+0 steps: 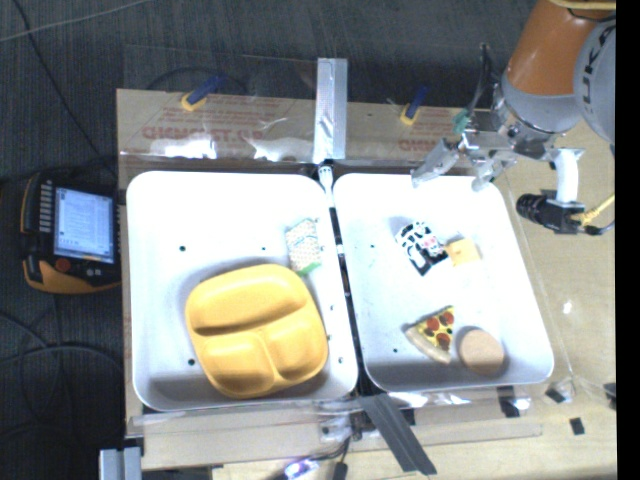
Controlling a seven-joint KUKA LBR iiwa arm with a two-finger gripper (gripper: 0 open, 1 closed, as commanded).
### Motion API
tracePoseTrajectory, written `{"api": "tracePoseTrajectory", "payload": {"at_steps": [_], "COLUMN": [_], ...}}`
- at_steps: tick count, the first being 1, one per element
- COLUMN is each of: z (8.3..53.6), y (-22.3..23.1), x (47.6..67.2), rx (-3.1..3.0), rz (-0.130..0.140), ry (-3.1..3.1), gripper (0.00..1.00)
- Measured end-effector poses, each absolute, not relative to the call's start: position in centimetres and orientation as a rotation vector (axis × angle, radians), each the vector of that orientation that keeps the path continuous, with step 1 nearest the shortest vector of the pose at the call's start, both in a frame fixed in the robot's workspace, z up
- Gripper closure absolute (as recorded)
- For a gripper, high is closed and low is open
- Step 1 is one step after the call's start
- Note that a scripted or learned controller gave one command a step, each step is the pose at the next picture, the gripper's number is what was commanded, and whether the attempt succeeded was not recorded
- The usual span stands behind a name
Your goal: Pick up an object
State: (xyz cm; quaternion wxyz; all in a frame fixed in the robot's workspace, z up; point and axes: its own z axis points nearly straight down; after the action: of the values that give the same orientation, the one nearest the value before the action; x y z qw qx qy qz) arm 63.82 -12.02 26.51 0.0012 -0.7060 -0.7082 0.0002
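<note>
My gripper (460,168) hovers over the far rim of the right bin (520,268), its two pale fingers spread apart and nothing between them. Below it in that bin lie a black-and-white toy (421,245) and a small yellow block (464,252) touching its right side. Nearer the front edge sit a pizza-slice toy (432,332) and a tan round piece (481,349). In the left bin (160,268) rests a yellow divided plate (258,326), with a small green-and-white packet (302,245) just beyond it.
A metal strip (331,108) stands upright behind the seam between the bins. A handheld control pendant (72,230) lies left of the bench. A black fitting (548,211) sticks out on the arm's right side.
</note>
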Motion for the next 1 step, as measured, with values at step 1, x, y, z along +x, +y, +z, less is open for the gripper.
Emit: {"api": "tracePoseTrajectory", "payload": {"at_steps": [1], "z": [29.65], "y": [-8.73], "x": [63.39], "rx": [-2.111], "rz": [0.005], "ry": [-2.33], "gripper": [0.0]}}
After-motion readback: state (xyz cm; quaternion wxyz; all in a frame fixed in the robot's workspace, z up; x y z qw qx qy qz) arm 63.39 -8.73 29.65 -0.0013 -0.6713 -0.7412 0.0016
